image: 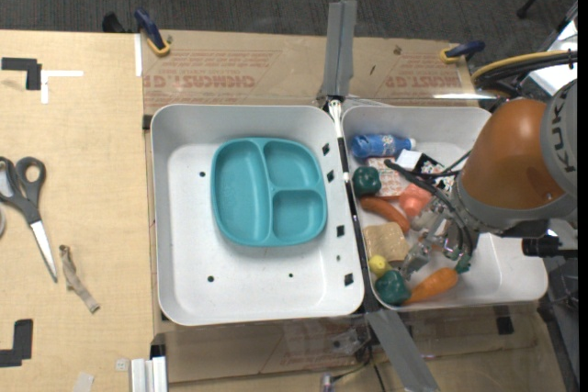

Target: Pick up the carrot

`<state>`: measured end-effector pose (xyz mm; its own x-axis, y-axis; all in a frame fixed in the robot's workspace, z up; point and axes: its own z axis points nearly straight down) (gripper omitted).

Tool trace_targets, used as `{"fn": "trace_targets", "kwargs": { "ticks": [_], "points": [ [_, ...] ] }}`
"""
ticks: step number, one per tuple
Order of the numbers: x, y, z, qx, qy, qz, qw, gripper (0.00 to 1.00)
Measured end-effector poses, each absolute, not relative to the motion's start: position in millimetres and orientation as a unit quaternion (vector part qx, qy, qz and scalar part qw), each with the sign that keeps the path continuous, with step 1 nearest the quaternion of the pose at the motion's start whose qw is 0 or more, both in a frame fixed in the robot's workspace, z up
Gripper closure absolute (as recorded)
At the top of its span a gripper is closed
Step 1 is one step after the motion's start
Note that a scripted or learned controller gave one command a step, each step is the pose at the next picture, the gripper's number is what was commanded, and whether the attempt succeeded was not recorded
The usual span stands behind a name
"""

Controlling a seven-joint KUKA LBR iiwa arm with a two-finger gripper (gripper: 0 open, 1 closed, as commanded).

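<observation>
seen from above at a slant: two shallow white bins side by side on a bench laid with cardboard; left bin [175,225] holding a teal divided plate [270,192] with three compartments, lying flat near the bin's middle; right bin [514,285] crowded with toy food along its left half; reaching in from the right, a grey arm with an orange band [511,159] above the wrist, bent down over the right bin; gripper [430,254] lowered among the items, pointing toward the bin's near left corner, tips just above and left of the carrot; impossible to tell from this angle how the gripper is set, or whether anything is caught in it; carrot [434,285] lying on the bin floor near the front wall, orange, tilted slightly, its left end touching a dark green vegetable [392,287]; just above that, a small yellow piece [377,265] and a tan slice of bread [385,241]; further back, a long orange-red piece [386,212], a pink piece [411,195], a dark green round item [367,180] and a blue crumpled bottle [379,145] near the far wall; on the tan surface to the far left, scissors [29,207], well apart from both bins.
</observation>
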<state>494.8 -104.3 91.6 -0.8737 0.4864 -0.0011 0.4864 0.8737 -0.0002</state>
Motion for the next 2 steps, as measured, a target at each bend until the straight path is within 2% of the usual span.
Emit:
{"fn": "trace_targets", "kwargs": {
  "ticks": [1, 2],
  "points": [
    [477.4, -102.2, 91.0, 0.466, 0.885, -0.0006, -0.001, 0.00],
    [477.8, -100.0, 91.2, 0.503, 0.864, -0.0003, 0.000, 0.00]
  ]
}}
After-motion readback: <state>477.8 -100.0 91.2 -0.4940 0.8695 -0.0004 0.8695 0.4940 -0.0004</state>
